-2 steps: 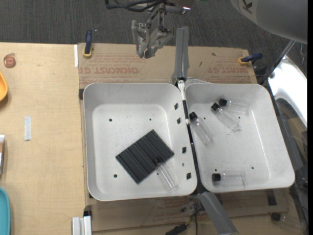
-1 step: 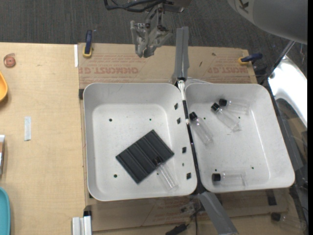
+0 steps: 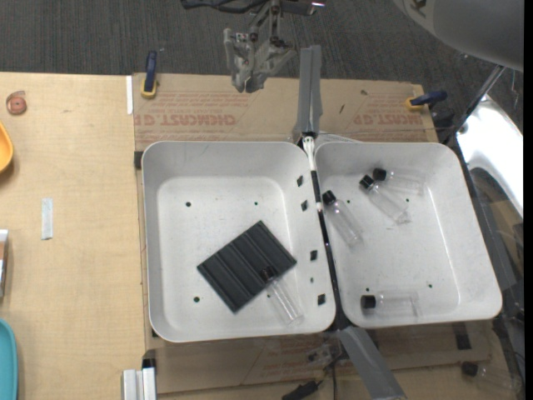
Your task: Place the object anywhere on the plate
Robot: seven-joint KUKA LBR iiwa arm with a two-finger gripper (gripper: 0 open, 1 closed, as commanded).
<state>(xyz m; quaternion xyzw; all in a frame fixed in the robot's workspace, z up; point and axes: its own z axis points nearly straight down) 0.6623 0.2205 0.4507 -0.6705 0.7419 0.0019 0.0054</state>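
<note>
Clear plastic vial (image 3: 281, 294) rests partly on the dark ribbed square plate (image 3: 246, 266) — as I judge it, placed.
My two-finger gripper (image 3: 251, 63) hangs far back, nothing between its fingers — their spread I cannot tell.

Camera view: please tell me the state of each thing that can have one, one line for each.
Gripper: above the bench behind the bins, holding nothing.
Dark plate: flat in the left bin.
Vial on plate: lying, cap end on the plate's edge.
Three vials: lying in the right bin.
</note>
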